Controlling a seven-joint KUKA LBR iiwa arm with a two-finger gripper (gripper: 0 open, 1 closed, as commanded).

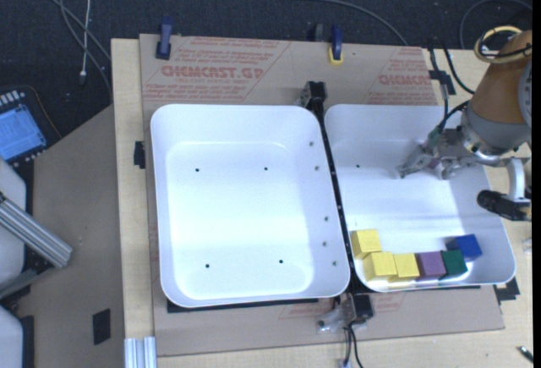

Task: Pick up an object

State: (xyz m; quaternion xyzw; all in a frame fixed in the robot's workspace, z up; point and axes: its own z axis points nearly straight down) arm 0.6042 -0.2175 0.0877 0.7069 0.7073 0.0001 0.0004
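Along the near edge of the right bin [397, 205] lies a row of small blocks: a yellow block [366, 241], two more yellow blocks [380, 264] [406, 266], a purple block [432, 264], a green block [454, 262] and a blue block [466, 246]. My gripper [420, 162] hangs over the far right part of that bin, well behind the blocks, with its metal fingers [412, 166] spread and nothing between them. The arm's orange band [500, 87] rises at the right edge.
The left bin [241, 205] stands beside the right one on a cardboard-covered bench. Blue clamps [165, 36] [336, 41] hold the board's far edge. Cables trail on the dark floor behind.
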